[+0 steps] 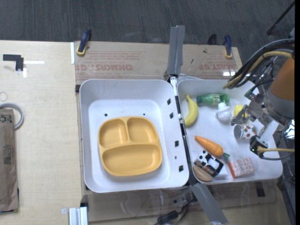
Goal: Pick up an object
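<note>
My gripper (247, 122) hangs low over the right side of the right bin (206, 84), coming in from the right under the orange band. Directly below it is a small white cup with dark spots (244, 132). A yellow piece (239, 110) and a white lump (224, 113) lie just left of the gripper. Further left, a banana (190, 111) lies along the bin's left wall, with a green bottle (212, 99) on its side at the back. An orange carrot (209, 145) lies mid-bin.
A black-and-white toy (209, 163) rests on a wooden bowl (202, 173) at the front, beside a red-and-white box (241, 167). The left bin (89, 125) holds a yellow divided plate (130, 146). Cables (255, 64) arc behind the arm.
</note>
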Motion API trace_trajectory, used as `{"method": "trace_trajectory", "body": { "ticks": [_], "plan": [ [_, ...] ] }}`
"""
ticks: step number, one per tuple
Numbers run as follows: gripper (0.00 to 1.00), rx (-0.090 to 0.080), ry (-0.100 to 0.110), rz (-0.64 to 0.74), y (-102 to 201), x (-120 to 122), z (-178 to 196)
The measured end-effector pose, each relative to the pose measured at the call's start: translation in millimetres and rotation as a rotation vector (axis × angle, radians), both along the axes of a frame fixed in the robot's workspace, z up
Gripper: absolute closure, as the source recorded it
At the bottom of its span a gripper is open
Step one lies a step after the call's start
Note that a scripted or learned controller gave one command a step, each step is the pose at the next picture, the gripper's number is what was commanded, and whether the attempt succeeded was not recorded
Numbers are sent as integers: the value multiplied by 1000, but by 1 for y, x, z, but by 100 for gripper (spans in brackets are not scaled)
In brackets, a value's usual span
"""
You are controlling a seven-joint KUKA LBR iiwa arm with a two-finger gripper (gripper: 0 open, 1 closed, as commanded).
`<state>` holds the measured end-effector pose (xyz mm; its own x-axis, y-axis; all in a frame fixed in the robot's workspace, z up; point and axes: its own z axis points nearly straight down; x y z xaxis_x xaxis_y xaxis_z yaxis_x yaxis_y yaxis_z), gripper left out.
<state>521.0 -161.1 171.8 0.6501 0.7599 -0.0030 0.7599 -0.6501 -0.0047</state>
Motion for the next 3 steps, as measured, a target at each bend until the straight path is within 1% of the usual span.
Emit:
{"method": "trace_trajectory", "body": {
  "ticks": [1, 2, 3],
  "plan": [
    [0, -3, 0, -404, -38, -37, 15],
    [0, -5, 0, -660, -61, -44, 46],
    [0, -4, 1, -595, -60, -44, 41]
  ]
}}
